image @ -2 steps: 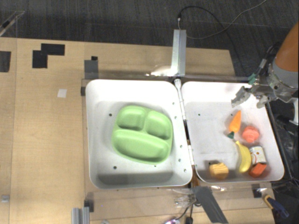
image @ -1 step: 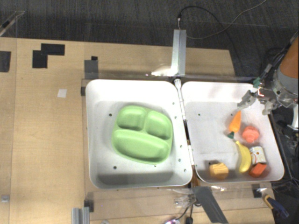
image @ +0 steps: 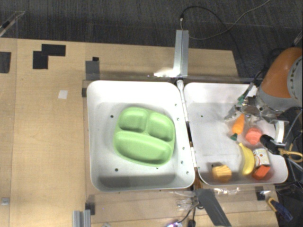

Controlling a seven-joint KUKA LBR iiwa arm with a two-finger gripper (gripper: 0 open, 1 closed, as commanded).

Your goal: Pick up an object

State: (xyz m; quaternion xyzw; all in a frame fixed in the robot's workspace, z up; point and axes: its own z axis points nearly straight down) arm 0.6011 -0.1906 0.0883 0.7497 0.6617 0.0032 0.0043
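My gripper (image: pixel 244 110) reaches down into the right bin (image: pixel 208 126) near its right side, just above a small orange carrot-like piece (image: pixel 238 125). Right beside that piece lies a pink-red round object (image: pixel 253 136). A yellow banana (image: pixel 246 159) lies below them, next to a red-orange item with a white label (image: pixel 261 166). An orange-yellow block (image: pixel 221 172) sits at the bin's front edge. The arm's orange band (image: pixel 283 75) rises at the far right.
The left bin (image: pixel 99 126) holds a green divided plate (image: pixel 144 135). A metal post (image: pixel 182 51) stands behind the wall where the two bins meet. Cables and clamps lie along the bench's front right.
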